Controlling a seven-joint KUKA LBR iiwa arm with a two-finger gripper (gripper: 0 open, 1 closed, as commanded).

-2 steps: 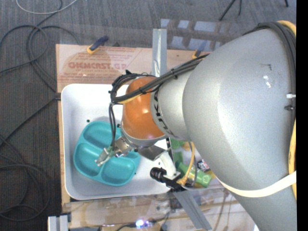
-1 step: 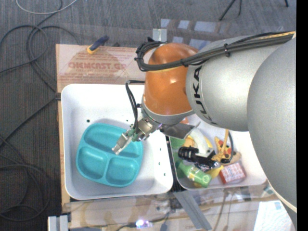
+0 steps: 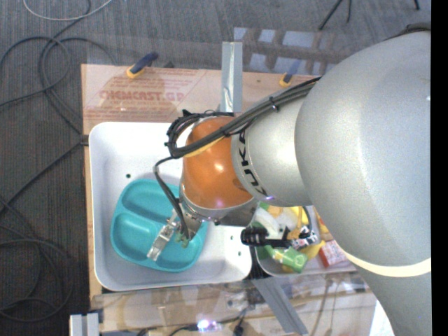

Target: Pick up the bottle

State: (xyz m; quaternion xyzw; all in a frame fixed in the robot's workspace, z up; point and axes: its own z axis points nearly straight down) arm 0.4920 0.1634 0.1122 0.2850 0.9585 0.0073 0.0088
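Teal dish (image 3: 133,222) lies at seven o'clock in the left bin (image 3: 112,152). Your jaws hang over it, likely hunting the bottle; open or shut, can't tell.

Teal dish parked right under the gripper, random bench stuff all around it

A teal two-compartment dish (image 3: 133,231) is sitting in a white bin (image 3: 112,152), directly beneath the gripper (image 3: 162,243). Just past the gripper towards the view's right, the rim of a second bin (image 3: 260,266) is peeking out, with an orange-red packet (image 3: 330,253) lying in it. A cardboard sheet (image 3: 140,98) with red print is lying under the bins, up-view from the gripper, and two blue-and-yellow clamps (image 3: 143,63) (image 3: 290,72) are sitting along its far edge. Well off to the gripper's left in view, dark cables (image 3: 43,68) are snaking over grey carpet (image 3: 42,187), and a thin white cable (image 3: 56,19) is looping in the top corner.
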